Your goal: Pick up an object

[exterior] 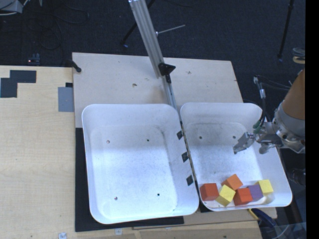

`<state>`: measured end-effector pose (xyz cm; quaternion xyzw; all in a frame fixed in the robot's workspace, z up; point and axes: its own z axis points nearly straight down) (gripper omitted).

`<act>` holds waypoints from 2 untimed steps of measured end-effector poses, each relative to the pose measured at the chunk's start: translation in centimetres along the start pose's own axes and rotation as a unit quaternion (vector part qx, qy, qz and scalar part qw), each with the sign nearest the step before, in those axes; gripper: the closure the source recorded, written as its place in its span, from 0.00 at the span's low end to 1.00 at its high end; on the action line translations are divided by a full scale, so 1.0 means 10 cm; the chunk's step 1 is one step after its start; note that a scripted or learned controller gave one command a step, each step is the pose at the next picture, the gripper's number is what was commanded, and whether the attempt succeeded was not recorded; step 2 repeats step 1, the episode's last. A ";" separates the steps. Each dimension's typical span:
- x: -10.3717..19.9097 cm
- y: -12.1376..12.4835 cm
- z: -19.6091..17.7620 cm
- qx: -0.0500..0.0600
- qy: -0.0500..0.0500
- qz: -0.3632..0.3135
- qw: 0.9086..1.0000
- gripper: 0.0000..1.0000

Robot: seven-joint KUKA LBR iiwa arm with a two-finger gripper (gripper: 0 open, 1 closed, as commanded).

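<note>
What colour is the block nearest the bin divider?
Red block, seen clearly in the camera view.

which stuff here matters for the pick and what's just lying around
For the job:
gripper, above the right bin
blocks clustered in that bin's near corner: red block, orange block, yellow block, purple block

Just lying about:
left bin
metal rail behind the bins
</note>
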<state>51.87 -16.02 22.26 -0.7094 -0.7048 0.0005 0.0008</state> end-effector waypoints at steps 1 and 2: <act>0.00 0.00 0.00 0.000 0.000 0.000 1.000 0.00; 0.00 0.00 0.00 0.000 0.000 0.000 1.000 0.00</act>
